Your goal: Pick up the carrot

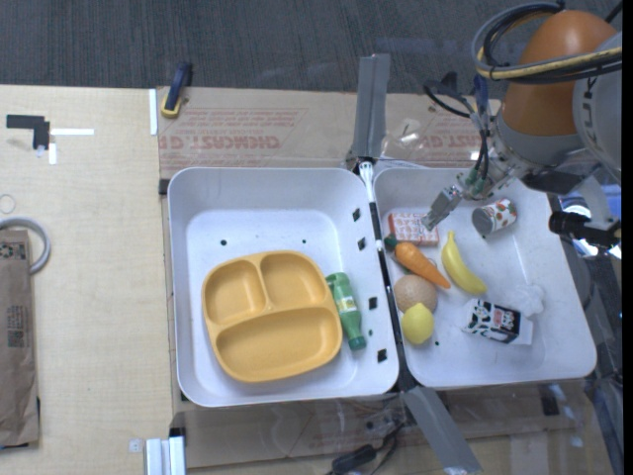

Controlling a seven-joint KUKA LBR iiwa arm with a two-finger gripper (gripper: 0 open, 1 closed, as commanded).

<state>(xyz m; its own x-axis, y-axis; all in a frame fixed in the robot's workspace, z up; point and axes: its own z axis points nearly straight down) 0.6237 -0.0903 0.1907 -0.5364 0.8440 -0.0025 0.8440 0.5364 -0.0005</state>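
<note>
The carrot (420, 262) lies in the right bin (554, 359) near its left wall, orange with a green top, pointing down-right. My gripper (447, 204) hangs above and to the right of it, over the bin's far part, just past a red-and-white box (408, 228). Nothing shows in its grasp, and the carrot lies apart from it.
Beside the carrot lie a yellow banana (462, 265), a brown egg-shaped thing (415, 292), a lemon (417, 323), a cow-patterned carton (495, 322) and a small can (495, 216). The left bin (198, 206) holds a yellow divided plate (272, 315) and a green bottle (346, 310).
</note>
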